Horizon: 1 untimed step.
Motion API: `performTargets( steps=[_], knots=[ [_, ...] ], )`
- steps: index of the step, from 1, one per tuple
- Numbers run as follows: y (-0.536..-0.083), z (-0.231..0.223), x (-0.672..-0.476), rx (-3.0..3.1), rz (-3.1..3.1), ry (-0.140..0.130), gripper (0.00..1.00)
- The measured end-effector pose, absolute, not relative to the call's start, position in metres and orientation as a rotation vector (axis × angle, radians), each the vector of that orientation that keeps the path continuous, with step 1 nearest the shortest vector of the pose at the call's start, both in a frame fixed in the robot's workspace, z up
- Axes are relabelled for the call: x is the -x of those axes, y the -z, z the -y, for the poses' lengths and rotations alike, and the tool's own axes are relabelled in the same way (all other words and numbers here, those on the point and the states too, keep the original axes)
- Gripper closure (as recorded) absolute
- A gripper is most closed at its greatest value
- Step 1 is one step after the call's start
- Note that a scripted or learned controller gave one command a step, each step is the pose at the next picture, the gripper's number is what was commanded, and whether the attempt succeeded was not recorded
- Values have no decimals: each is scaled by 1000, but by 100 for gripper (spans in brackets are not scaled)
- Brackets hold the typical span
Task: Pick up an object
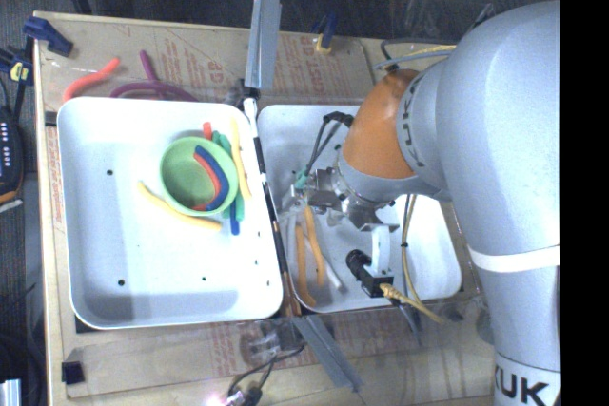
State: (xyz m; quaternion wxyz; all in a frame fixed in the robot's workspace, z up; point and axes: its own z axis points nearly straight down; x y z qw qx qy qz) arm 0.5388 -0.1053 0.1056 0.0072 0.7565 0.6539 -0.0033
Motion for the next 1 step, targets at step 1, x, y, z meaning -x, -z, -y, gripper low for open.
performTargets(
  steps=[1],
  knots=[
    [-115,104,-539,-2362,-2054,12,100]
  ],
)
